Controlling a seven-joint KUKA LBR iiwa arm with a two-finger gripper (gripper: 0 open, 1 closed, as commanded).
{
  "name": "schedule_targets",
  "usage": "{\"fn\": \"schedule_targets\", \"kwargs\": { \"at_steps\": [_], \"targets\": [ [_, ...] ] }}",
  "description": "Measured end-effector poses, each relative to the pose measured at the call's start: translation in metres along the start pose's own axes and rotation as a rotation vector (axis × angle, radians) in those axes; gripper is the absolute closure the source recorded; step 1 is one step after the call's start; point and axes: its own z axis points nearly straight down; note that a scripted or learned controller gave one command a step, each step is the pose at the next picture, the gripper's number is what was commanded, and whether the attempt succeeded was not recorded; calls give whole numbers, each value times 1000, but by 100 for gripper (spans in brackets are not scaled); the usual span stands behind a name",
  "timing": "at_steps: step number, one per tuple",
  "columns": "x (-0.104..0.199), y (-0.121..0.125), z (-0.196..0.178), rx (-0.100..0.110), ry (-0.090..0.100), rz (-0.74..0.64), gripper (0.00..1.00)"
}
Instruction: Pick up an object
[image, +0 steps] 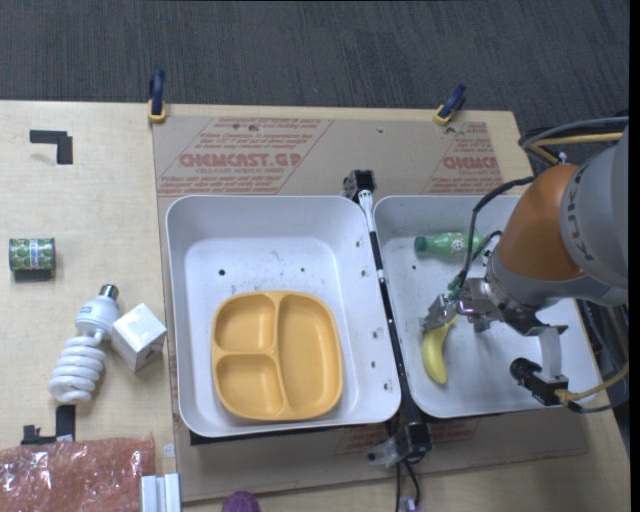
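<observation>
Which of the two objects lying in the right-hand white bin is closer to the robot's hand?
The yellow banana: its upper end sits right at the hand, while the green plastic bottle lies apart near the bin's far wall.

a spiral light bulb (82, 350) is lying just beside a small white box (139, 336) (left of the bins), a green can (31, 256) sitting well apart above them

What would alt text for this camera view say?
A grey-and-orange robot arm reaches into the right white bin, its gripper at a banana, with a green bottle nearby. The left bin holds a yellow divided tray.
</observation>
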Motion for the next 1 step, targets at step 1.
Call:
{"fn": "schedule_targets", "kwargs": {
  "at_steps": [1],
  "targets": [
    [0,1,-10,-2,-1,0,100]
  ]
}}
